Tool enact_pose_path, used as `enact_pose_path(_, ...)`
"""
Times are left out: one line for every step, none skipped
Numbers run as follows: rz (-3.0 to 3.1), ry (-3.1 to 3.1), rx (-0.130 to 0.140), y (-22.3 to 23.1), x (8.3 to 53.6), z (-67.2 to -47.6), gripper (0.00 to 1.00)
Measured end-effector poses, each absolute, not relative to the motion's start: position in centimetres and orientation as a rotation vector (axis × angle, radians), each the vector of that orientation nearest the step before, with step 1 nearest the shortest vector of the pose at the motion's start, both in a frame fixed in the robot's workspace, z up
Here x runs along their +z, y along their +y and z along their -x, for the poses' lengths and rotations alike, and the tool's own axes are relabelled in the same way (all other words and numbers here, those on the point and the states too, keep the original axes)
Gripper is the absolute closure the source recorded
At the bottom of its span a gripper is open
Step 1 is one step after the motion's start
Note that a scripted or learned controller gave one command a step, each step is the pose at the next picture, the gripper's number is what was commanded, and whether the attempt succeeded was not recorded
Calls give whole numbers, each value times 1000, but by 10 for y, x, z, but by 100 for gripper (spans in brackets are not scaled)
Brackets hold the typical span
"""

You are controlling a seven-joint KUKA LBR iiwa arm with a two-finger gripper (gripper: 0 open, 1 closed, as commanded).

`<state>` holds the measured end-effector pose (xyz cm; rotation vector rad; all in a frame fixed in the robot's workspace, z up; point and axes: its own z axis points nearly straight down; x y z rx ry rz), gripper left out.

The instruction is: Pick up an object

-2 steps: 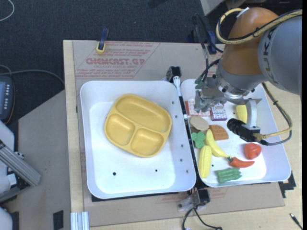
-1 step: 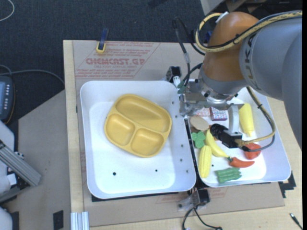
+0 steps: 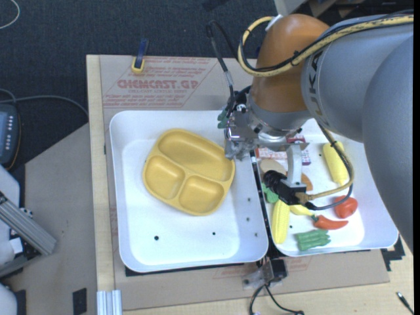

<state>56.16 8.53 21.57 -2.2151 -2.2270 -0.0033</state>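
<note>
My gripper [image 3: 235, 144] sits at frame centre, by the tray [image 3: 186, 172] upper-right rim; open or closed, can't tell. Tray looks light, stiff, slick plastic; I'd pinch the rim.

A robotics lab is indicated: a grey-and-orange industrial arm [image 3: 354, 58] is mounted over a bench on which two white bins [image 3: 131, 222] are set on a paper-covered sheet [image 3: 164, 77] printed CHEMCAST GP, with a small clamp [image 3: 139, 56] seen at its far edge. The bins are stocked with test props rather than real goods, namely a yellow divided tray [image 3: 187, 170] and plastic toy vegetables [image 3: 312, 239]. Loose cables [image 3: 39, 100] are trailed over dark carpet [image 3: 65, 31], and an aluminium rail [image 3: 26, 225] is seen at the lower left.
</note>
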Motion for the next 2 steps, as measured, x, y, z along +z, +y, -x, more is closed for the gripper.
enact_pose_path(2220,-2223,-3,85,231,-548,100)
enact_pose_path(2220,-2219,3,84,225,-546,100)
